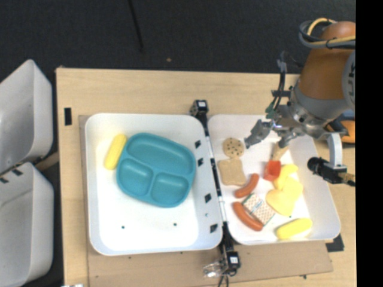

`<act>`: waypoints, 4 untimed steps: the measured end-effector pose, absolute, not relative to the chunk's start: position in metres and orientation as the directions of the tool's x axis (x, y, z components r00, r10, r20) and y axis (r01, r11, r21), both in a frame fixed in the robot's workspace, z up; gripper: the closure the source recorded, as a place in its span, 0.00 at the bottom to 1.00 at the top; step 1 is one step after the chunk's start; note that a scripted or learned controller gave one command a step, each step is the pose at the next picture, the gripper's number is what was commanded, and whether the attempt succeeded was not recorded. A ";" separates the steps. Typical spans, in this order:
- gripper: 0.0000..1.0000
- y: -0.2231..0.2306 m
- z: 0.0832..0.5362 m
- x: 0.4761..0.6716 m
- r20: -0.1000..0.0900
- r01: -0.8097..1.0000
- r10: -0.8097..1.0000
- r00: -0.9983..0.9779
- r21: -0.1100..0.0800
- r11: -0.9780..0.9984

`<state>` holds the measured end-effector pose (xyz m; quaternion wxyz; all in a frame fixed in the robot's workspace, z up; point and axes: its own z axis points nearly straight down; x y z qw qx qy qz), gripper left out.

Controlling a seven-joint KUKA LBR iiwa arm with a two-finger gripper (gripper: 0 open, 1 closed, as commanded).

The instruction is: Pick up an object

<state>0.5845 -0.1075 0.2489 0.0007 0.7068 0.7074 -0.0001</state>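
Hanging over the upper part of the right bin [323, 217], the gripper [272, 135] has its two dark fingers spread apart, one reaching toward the bin's middle and the other ending above the orange pieces, with nothing between them. The grey arm [323, 82] with its orange band comes in from the right edge.

Toy food lies crowded below and between the jaws. A round brown cookie [233, 146] sits just left of the left finger, clear of it. A tan slice of bread [231, 172] lies below the cookie. An orange-red cup-like piece [273, 170] sits just under the right fingertip; whether they touch cannot be told. Yellow pieces [287, 190] lie beside it, and a yellow lemon-shaped piece [294, 228] rests near the bin's lower corner. Two red sausages [246, 186] lie near the bread, with a small patterned packet [258, 208] resting over the lower one.

In the left bin [99, 220] lies a teal divided plate [157, 169], with a yellow banana-like piece [114, 151] touching its upper left edge.
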 end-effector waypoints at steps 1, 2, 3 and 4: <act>0.00 -0.112 0.186 0.581 -0.001 1.000 1.000 0.002 -0.005 -0.002; 0.00 -0.109 0.128 0.588 -0.001 1.000 1.000 0.006 -0.005 -0.006; 0.00 -0.110 0.101 0.589 -0.002 1.000 1.000 0.006 0.001 -0.006; 1.00 -0.111 0.114 0.591 -0.001 1.000 1.000 0.013 0.009 -0.013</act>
